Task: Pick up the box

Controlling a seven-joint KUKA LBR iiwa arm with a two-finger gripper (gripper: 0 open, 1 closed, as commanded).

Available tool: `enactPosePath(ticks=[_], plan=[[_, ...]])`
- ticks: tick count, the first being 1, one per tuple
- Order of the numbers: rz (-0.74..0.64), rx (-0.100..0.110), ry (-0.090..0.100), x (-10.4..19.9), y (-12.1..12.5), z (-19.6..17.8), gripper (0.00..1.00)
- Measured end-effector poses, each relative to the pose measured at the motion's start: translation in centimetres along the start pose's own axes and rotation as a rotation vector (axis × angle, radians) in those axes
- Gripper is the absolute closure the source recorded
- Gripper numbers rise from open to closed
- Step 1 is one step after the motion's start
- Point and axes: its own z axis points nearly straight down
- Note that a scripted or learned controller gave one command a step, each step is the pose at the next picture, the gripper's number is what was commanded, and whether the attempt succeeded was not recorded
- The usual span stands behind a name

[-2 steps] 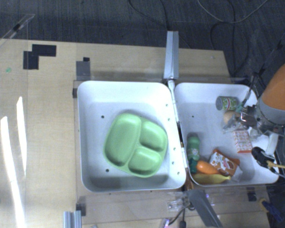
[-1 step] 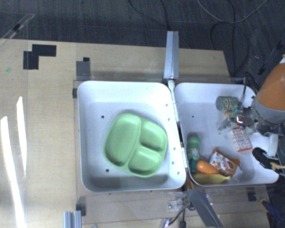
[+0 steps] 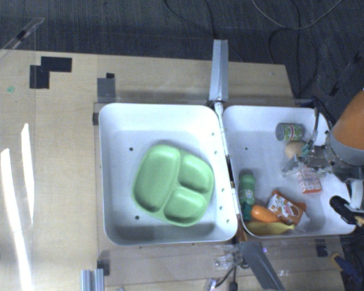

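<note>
The box (image 3: 287, 207) is a small red-orange carton lying flat near the front of the right bin (image 3: 261, 135), leaning against a banana and a carrot. My gripper (image 3: 303, 158) reaches in from the right under the grey wrist and the orange band (image 3: 357, 121). It hovers over the bin's back right part, up and to the right of the box and apart from it. Just under it lies a white and red packet (image 3: 309, 181), and a beige item (image 3: 293, 148) lies at its left.
A green can (image 3: 290, 131) lies at the back of the right bin. A green bottle (image 3: 247, 188), an orange carrot (image 3: 262, 213) and a yellow banana (image 3: 270, 227) crowd the front left. The left bin (image 3: 118, 126) holds a green three-part tray (image 3: 173, 183).
</note>
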Motion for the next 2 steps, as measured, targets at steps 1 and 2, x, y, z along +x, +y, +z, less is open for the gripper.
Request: enactPosePath(ticks=[1, 2], plan=[[0.0, -0.008, -0.007, -0.27, 0.29, -1.23, 1.0], [0.0, -0.008, -0.007, -0.28, 0.28, -1.23, 0.0]])
